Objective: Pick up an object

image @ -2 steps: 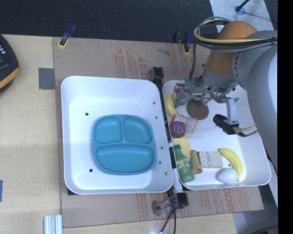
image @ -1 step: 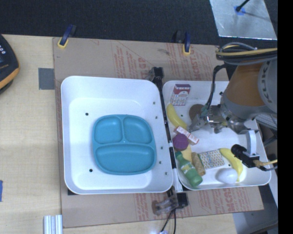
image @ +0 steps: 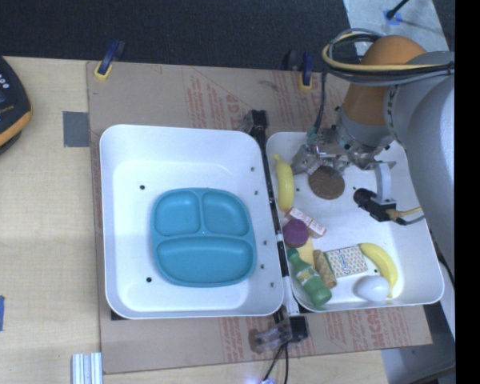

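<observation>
My gripper hangs over the far part of the right bin, coming down from the orange-banded wrist. Just in front of it lies a brown round disc, close under the gripper's metal parts; whether they touch is unclear. A yellow corn-like piece lies by the bin's left wall. Nearer the front are a purple lump, a pink and white wrapper, a green bottle, a small printed box, a banana and a white egg.
The left bin holds a blue divided plate. A yellow and black handset sits at the bench's far left. Clamps grip the brown board's far edge. The arm's grey body covers the right bin's far right corner.
</observation>
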{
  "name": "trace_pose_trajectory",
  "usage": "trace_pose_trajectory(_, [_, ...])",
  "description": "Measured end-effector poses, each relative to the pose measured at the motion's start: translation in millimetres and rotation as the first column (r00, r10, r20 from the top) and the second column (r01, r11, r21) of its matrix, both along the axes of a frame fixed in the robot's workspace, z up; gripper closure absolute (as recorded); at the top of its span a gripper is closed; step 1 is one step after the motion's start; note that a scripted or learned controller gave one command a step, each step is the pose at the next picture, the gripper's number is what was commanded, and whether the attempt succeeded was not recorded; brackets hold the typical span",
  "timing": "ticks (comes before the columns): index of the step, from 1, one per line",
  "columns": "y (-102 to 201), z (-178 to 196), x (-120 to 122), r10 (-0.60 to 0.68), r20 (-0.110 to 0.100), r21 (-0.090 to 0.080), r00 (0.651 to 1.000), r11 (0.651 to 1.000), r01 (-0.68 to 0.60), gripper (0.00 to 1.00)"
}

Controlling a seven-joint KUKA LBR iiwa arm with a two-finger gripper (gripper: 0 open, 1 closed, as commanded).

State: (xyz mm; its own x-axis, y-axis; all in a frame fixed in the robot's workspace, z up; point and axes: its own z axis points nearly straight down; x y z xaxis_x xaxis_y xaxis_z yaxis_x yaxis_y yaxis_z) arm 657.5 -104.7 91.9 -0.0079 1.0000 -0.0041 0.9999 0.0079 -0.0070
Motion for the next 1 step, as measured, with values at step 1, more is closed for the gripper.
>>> trace_pose_trajectory(1, [-79.8, 40.9, -64.3, -0.013, 0.003, 0.001, 1.0, 1.0, 0.013, 0.0])
